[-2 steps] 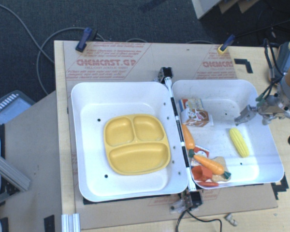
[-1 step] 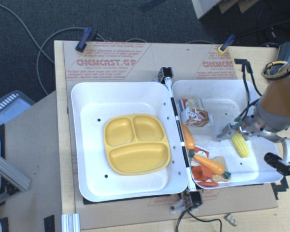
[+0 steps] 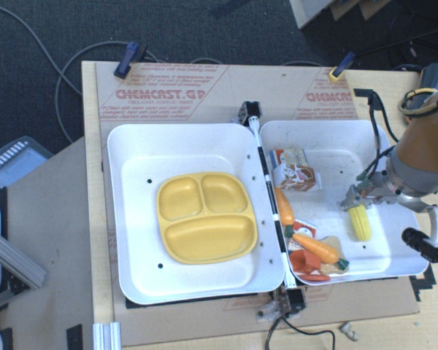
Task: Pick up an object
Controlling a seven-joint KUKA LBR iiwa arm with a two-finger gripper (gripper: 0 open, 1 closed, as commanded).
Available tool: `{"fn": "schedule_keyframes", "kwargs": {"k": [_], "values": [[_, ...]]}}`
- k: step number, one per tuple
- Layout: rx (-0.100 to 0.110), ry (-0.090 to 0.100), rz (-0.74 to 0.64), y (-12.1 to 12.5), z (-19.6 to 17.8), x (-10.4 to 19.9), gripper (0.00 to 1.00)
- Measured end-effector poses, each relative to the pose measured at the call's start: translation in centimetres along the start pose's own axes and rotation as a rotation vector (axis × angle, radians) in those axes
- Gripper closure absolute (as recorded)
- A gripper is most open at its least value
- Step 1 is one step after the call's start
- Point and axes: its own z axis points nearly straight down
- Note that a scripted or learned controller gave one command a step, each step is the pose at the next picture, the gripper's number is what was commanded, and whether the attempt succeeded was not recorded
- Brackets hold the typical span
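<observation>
We counted two white bins on the desk. The claw was down in the right bin, and whether it was wide or narrow we could not tell. One yellow corn cob lay just below the claw, very near to it or touching it; we could not tell which. To the left of the claw, a little higher, lay one snack packet. Lower and to the left we counted two carrots: one carrot lay across red pieces at the near edge, the other carrot lay along the bin's left wall. Far to the left of the claw, the left bin carried one yellow tray with three compartments.
</observation>
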Motion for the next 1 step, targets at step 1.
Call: {"fn": "schedule_keyframes", "kwargs": {"k": [1], "values": [[0.001, 0.001, -0.002, 3.19, 0.17, 7.8, 1.0]]}}
